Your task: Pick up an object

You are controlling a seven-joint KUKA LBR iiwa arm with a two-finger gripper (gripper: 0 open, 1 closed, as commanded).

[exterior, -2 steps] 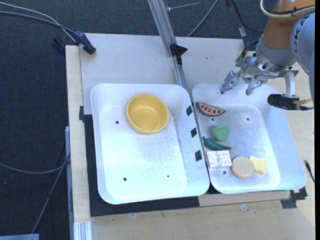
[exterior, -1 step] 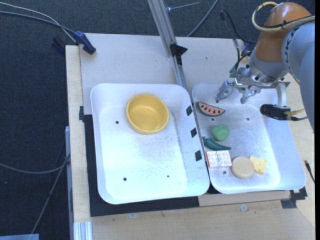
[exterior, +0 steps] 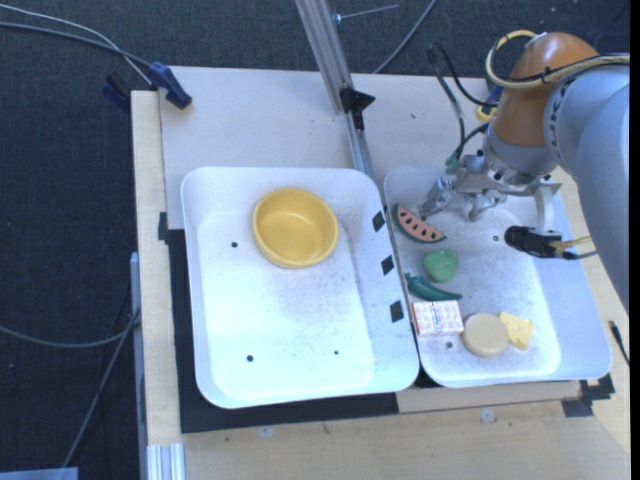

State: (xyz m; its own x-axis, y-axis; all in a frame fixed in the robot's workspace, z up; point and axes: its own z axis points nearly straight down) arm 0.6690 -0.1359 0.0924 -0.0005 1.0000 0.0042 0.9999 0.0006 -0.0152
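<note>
- Red watermelon slice toy [exterior: 419,225] lies in the right bin [exterior: 570,353], just left of the gripper [exterior: 462,194]
- Gripper hovers near the bin's upper edge; its grip state cannot be told

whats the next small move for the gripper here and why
Probably a short shift toward the red watermelon slice toy, then a descent. The gripper sits over the right white bin's back edge, beside the slice with nothing visible between its fingers, and that toy lies nearest, apart from the round green toy.
</note>
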